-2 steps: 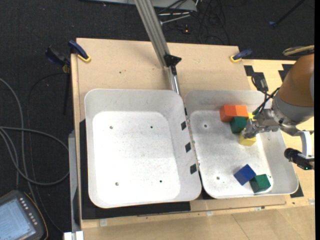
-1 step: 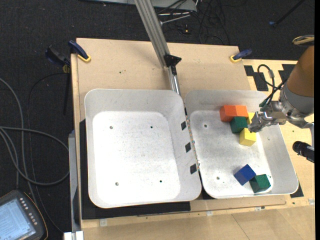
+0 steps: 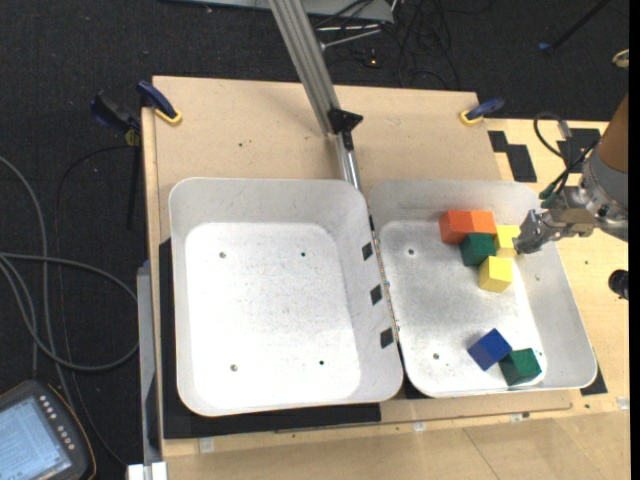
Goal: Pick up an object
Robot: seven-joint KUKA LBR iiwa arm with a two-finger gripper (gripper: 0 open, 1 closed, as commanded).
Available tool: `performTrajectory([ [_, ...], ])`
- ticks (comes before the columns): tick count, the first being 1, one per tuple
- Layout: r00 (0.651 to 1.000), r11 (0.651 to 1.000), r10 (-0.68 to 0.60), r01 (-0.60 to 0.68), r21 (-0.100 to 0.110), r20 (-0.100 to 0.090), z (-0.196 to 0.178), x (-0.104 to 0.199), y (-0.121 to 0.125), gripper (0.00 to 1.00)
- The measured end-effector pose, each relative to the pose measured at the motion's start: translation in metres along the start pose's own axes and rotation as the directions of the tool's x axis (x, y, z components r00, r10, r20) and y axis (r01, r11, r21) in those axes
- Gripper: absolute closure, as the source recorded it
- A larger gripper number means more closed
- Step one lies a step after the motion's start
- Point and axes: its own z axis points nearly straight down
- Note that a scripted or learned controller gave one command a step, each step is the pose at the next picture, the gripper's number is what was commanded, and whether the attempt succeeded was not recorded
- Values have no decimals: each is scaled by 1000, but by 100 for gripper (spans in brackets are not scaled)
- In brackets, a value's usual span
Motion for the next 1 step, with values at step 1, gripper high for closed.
performTrajectory([
  [1, 1000, 1000, 0, 0, 2, -1, -20, 0, 1, 100],
])
